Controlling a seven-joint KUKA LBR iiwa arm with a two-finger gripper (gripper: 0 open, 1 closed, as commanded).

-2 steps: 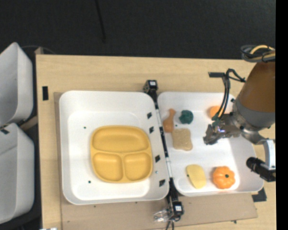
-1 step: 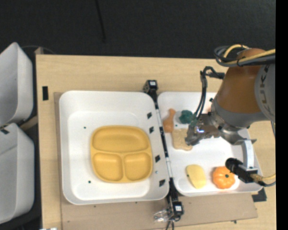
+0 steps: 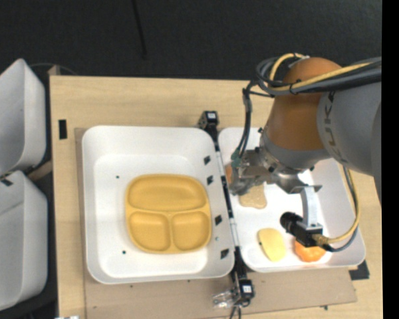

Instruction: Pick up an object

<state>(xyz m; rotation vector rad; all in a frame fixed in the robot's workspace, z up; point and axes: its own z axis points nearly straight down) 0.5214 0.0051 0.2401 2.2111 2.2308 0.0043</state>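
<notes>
My gripper [image 3: 245,180] hangs low over the left side of the right bin [image 3: 339,178], under the grey wrist and orange band. Directly beside it, towards the front, a flat tan piece [image 3: 255,199] lies on the bin floor, its upper edge hidden by the gripper. A small orange bit [image 3: 229,174] peeks out at the gripper's left, against the bin wall. Near the front of that bin lie a pale yellow rounded object [image 3: 273,244] and an orange object [image 3: 308,252], the latter partly behind a black cable fitting.
The left bin [image 3: 106,151] holds a yellow divided plate [image 3: 167,212] in its middle. The raised rims between the two bins carry black clips. The arm's bulk and its cables cover the back and right of the right bin. White shapes stand beyond the bench's left edge.
</notes>
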